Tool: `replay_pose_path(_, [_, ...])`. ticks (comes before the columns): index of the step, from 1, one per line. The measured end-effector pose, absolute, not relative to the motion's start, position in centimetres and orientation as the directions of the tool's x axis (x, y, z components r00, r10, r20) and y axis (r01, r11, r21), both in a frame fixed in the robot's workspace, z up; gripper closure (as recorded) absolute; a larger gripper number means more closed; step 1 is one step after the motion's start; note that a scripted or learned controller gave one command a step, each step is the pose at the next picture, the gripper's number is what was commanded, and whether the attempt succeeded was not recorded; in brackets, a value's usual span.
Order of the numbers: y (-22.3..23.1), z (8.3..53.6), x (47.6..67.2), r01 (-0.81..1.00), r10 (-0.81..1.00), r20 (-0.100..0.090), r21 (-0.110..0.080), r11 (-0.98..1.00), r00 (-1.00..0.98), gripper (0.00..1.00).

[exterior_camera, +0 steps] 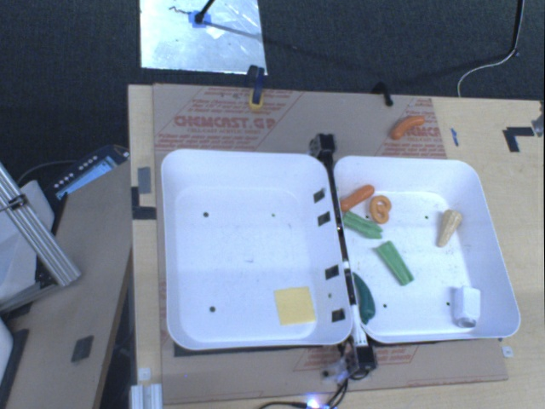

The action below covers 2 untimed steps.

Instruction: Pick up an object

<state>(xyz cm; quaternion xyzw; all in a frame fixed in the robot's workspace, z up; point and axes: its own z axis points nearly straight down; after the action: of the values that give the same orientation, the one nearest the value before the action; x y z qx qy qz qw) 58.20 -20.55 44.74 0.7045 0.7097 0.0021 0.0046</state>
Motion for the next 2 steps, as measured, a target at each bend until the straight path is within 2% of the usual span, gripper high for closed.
replay_pose_path(1, [-13.6, 30.6, 53.4, 1.000, 1.000, 0.007, -0.014, 0.009, -0.009, 1.00])
replay_pose_path(2, [-11.0, 45.1, 55.8, 1.000, 1.000, -0.003, 0.019, 0.008, -0.008, 1.00])
